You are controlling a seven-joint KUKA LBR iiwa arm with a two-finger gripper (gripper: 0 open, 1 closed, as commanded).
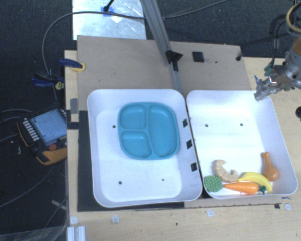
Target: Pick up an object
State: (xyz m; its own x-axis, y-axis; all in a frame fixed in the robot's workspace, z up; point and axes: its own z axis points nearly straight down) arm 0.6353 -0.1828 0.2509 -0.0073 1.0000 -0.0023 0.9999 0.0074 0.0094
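Toy foods lie bunched in the right bin's [231, 109] near corner: a green broccoli [213, 184], a beige shrimp [224, 170], an orange carrot [242, 187], a yellow banana [256, 178] and a brown drumstick [269, 166]. My gripper [265, 88] hangs above that bin's far right rim, well away from the foods. Nothing shows between its fingers.
The left bin [105, 149] holds a blue divided plate [148, 130]. A slanted metal pole [157, 21] crosses the back of the bench. Clamps [70, 64] and a small device [45, 129] lie off the bench to the left.
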